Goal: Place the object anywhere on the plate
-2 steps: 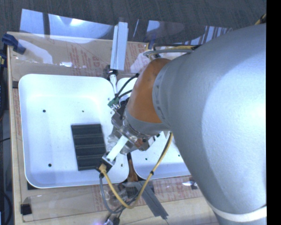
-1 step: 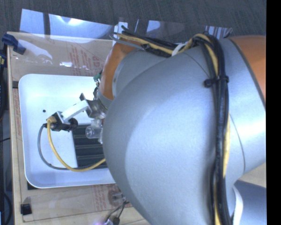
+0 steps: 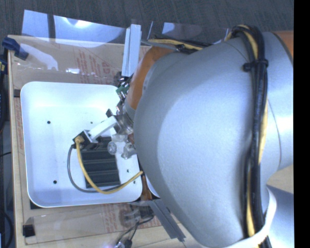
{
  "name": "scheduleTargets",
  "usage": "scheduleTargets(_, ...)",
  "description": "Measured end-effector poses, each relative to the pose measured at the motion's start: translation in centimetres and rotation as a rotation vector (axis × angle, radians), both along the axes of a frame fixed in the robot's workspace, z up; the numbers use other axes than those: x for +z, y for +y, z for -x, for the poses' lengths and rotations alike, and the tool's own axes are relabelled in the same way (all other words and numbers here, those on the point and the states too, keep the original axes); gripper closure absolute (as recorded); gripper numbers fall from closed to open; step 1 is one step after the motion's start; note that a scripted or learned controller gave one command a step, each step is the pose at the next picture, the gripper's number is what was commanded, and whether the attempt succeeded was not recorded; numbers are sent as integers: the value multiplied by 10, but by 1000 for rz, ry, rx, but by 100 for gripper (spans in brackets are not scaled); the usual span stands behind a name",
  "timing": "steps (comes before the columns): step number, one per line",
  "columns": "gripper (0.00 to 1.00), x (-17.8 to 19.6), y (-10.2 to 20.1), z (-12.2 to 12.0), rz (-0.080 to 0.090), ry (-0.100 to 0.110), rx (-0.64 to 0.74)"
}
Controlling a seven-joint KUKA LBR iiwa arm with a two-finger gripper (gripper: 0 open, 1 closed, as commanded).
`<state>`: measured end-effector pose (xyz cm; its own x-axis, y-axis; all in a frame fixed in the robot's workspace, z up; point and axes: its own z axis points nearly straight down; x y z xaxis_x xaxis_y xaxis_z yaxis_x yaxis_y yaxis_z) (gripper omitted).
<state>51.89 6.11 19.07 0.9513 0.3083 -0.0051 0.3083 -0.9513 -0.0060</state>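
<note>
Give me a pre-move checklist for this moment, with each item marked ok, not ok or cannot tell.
1. Hand over a bin: ok. The hand hangs above the left bin, near its right side.
2. Object in the hand: cannot tell.
3. Where the plate lies: cannot tell. The arm covers the right part of the bench.
4. Cables free of snags: ok. The yellow cable and the grey cable loop beside the hand, inside the bin's rim.
5. Path from the hand to the plate: cannot tell, for the same reason as item 3.
</note>
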Motion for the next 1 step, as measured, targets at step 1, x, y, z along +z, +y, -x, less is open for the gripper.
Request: scheduleTargets(1,0,0,1,0,0,1,1)
